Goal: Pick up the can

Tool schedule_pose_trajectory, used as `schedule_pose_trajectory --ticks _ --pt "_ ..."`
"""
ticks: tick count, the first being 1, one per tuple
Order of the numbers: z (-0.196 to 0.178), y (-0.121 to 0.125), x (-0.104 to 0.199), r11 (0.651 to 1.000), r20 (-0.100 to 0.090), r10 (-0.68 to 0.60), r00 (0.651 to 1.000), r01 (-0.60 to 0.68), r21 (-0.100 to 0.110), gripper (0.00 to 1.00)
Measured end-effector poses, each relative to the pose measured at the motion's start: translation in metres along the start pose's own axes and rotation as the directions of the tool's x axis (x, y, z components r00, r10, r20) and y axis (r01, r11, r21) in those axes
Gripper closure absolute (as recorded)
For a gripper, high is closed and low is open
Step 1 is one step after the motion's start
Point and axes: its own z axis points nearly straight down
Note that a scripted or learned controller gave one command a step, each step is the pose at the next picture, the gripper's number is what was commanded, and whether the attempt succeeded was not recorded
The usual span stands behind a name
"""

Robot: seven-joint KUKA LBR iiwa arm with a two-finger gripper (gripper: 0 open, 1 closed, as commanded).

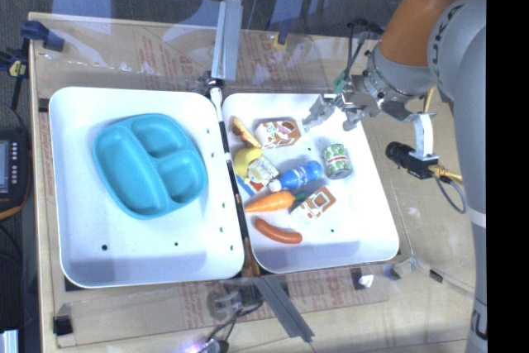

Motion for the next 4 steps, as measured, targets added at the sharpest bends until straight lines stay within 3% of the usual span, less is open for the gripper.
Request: schedule_pose_trajectory --ticks 1,2,3,4 --pt "0.127 -0.013 -0.009 0.999 0.001 -0.043 0.999 0.043 0.001 0.00" --pt "0.088 -0.017 -0.008 0.986 0.003 -0.165 0.986 0.165 -0.005 0.00" --pt "0.123 -0.052 -0.008 0.992 0.005 -0.123 0.992 0.123 -0.027 0.00" --pt "0.123 -0.072 -0.009 0.996 0.010 -0.081 0.997 0.081 -0.035 0.00"
